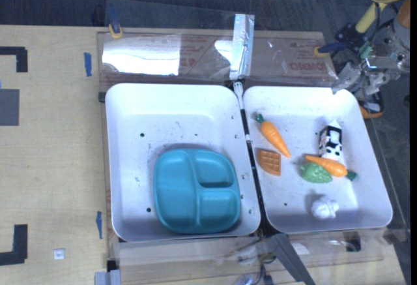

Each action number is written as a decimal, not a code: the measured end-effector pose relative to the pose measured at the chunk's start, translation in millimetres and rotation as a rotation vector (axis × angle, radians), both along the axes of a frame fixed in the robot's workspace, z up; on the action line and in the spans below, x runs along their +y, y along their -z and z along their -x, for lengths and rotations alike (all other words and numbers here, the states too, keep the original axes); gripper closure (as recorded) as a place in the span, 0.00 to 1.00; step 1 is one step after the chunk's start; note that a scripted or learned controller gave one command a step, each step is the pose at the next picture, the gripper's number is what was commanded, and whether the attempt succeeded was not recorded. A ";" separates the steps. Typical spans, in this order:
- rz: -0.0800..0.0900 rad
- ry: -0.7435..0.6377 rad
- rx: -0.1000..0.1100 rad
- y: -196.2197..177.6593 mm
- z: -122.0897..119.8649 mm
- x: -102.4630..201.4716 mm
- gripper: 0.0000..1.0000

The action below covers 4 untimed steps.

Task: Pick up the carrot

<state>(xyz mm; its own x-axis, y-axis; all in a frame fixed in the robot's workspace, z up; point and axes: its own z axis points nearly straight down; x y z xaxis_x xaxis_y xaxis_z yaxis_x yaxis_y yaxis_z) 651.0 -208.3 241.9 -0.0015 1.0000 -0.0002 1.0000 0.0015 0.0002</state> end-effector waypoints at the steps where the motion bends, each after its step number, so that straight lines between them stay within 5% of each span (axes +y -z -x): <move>1: -0.002 0.054 0.005 98.6 14.3 67.2 0.00; 2: 0.000 0.195 -0.004 155.2 12.0 114.6 0.00; 3: -0.001 0.194 -0.008 142.9 10.3 115.4 1.00; 4: -0.001 0.118 -0.001 90.5 44.1 92.3 1.00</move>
<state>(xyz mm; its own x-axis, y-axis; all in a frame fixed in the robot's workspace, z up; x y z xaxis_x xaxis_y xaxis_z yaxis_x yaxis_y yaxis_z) 606.9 -116.0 151.4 0.1165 0.9932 0.0004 0.9932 -0.1165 0.0009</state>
